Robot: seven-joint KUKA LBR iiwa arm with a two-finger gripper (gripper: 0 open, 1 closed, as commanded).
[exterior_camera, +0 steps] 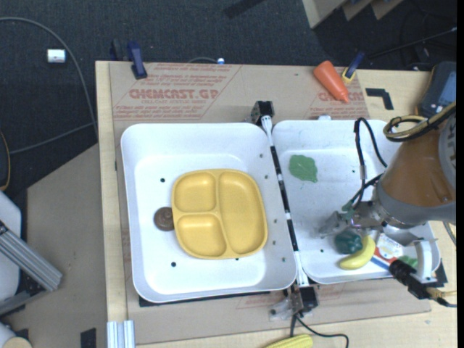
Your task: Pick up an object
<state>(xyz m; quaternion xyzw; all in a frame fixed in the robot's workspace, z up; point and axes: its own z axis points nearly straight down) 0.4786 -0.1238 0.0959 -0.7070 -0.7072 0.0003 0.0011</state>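
Camera view: end effector (353,222) grip unclear, over banana (359,255), teal object (346,241); green piece (304,168) apart.

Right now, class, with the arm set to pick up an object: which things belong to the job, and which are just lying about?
Job: gripper, low in the right bin; banana; dark green object; green lump.

Lying about: yellow divided plate and brown disc in the left bin; orange carrot on the bench.
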